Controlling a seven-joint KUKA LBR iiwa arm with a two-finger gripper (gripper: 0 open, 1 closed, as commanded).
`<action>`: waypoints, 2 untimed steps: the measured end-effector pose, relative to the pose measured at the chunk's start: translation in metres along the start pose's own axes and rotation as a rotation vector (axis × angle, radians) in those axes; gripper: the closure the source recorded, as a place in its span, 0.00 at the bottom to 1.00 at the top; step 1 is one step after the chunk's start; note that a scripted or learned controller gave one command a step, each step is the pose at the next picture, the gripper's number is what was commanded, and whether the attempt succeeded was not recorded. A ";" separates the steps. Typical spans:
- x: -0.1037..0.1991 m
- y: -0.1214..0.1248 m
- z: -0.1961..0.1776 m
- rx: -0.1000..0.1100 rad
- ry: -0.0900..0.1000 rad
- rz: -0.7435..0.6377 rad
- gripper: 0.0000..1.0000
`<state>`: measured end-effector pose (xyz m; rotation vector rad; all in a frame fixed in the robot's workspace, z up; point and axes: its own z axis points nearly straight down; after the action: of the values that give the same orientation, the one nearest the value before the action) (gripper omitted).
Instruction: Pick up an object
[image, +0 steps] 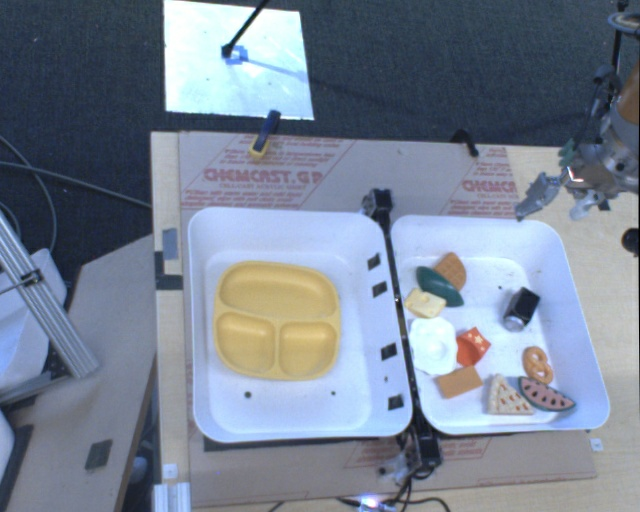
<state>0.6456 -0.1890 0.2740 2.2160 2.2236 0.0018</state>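
The right bin (570, 270) holds several toy foods: a black can (520, 308), a pretzel (537, 363), a watermelon slice (546, 397), a pizza wedge (505, 397), a brown cracker (459, 381), a red piece (472, 346), a white fried egg (433, 343), a yellow cheese block (425, 303), a dark green piece (440, 285) and a brown cookie (452, 270). My gripper (557, 201) hangs open above the bin's far right corner, well clear of the items, with nothing between its fingers.
A yellow divided plate (277, 319) lies in the left bin (200, 300). A black hinge strip (390, 300) joins the two bins. Cardboard (300, 170) lies under both. A grey sheet (238, 60) lies on the floor beyond.
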 end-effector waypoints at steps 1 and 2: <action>-0.019 -0.064 0.066 0.009 0.002 0.006 0.00; -0.017 -0.122 0.192 0.011 0.004 0.006 0.00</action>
<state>0.5236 -0.2067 0.0817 2.2305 2.2237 -0.0054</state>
